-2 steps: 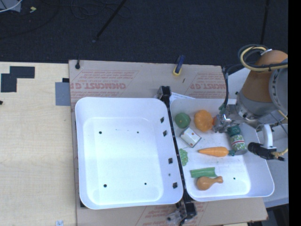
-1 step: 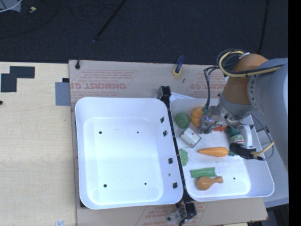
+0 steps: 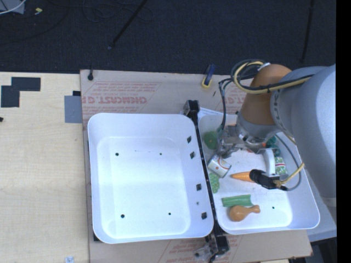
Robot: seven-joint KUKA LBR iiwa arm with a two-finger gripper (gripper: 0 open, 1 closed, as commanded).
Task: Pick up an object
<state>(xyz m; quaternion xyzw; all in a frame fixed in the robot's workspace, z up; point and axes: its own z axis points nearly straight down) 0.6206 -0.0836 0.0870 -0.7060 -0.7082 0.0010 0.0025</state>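
My gripper (image 3: 225, 150) hangs low over the left part of the right bin (image 3: 307, 212), reaching in from the right. Just below it lies a small silver and white can (image 3: 218, 167) on its side, close to the gripper tip; contact is unclear. A green round object (image 3: 210, 140) sits to the gripper's left by the bin wall. An orange carrot (image 3: 239, 175) lies right of the can. Nearer the front are a green block (image 3: 236, 200) and a tan pear-shaped piece (image 3: 243, 212). Another green object (image 3: 214, 184) rests against the left wall.
The left bin (image 3: 98, 147) stands beside the right one, with a black divider (image 3: 200, 163) between them. A white object (image 3: 269, 159) and a green and red item (image 3: 280, 164) lie under the arm at the right. A blue and yellow clip (image 3: 208, 76) sits on the board behind the bins.
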